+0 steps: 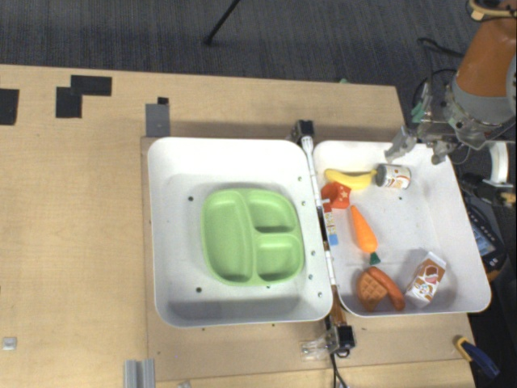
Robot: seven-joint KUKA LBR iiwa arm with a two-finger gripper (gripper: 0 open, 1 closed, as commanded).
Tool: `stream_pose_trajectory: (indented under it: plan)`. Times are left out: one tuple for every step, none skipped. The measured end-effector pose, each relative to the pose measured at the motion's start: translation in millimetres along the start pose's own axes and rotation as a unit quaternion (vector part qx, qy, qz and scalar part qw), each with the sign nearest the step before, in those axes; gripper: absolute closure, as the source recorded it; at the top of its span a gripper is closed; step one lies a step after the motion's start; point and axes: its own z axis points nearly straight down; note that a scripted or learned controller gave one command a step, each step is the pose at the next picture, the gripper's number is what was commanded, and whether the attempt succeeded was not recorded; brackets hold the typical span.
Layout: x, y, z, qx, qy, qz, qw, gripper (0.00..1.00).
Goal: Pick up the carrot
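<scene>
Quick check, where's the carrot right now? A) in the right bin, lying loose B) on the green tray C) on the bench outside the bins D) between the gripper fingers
A: the carrot lies on the floor of the right bin, between the banana and the waffle, apart from the gripper up at the bin's far edge.

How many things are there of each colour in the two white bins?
Green: 1, the divided plate
Yellow: 1, the banana
Orange: 1, the carrot
Red: 1, the red piece
Brown: 2, the waffle and sausage
White: 2, the can and carton
Total: 8

Carrot (364, 230) in right bin (464, 217); tray (252, 235) in left bin (174, 217).
</scene>
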Motion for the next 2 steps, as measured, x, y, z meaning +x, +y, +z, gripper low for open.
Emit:
stream_pose_trajectory:
  plan:
    - [50, -76, 91, 0.001, 0.000, -0.050, 0.9988, 0.00]
    - [52, -69, 132, -0.001, 0.000, -0.150, 0.9888, 0.00]
